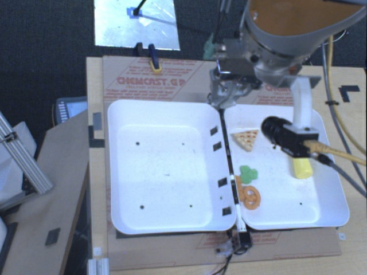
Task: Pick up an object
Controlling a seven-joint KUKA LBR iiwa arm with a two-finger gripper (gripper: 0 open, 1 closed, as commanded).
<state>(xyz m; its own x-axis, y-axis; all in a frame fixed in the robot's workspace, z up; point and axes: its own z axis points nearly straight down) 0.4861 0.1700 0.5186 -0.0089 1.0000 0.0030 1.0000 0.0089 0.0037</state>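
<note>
Gripper (225,99), grip state unclear, is hovering where we are seeing the waffle wedge (246,139) lying just right and nearer us.

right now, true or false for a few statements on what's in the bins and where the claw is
1. The waffle-patterned wedge lies in the right bin. True.
2. The pretzel lies in the left bin. False: it lies in the right bin, near the divider.
3. The green piece sits between the wedge and the pretzel. True.
4. The claw is clamped on the yellow block. False: the claw sits at the bins' far edge, apart from the block.
</note>
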